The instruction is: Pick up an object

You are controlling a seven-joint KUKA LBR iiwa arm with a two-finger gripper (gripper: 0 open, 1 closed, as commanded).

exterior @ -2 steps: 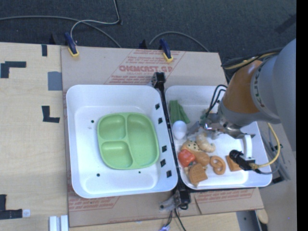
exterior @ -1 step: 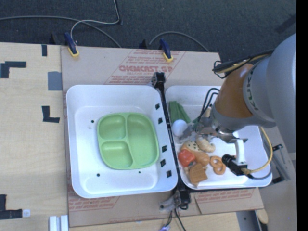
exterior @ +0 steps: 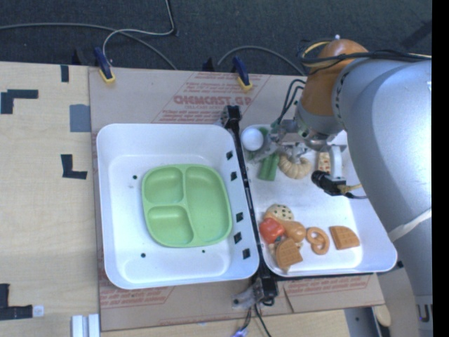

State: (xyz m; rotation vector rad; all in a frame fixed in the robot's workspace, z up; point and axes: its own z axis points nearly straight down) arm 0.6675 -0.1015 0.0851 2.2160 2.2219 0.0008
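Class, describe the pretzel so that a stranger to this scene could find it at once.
Start at the right-hand white bin, the one holding toy food rather than the green tray. Look along its near edge: the pretzel lies between a heap of orange-brown pieces and a toast-like slice. It alone is a looped twist with holes.

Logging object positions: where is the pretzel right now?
The pretzel lies in the right bin, near its front edge, between the toast slice and the orange food pile.
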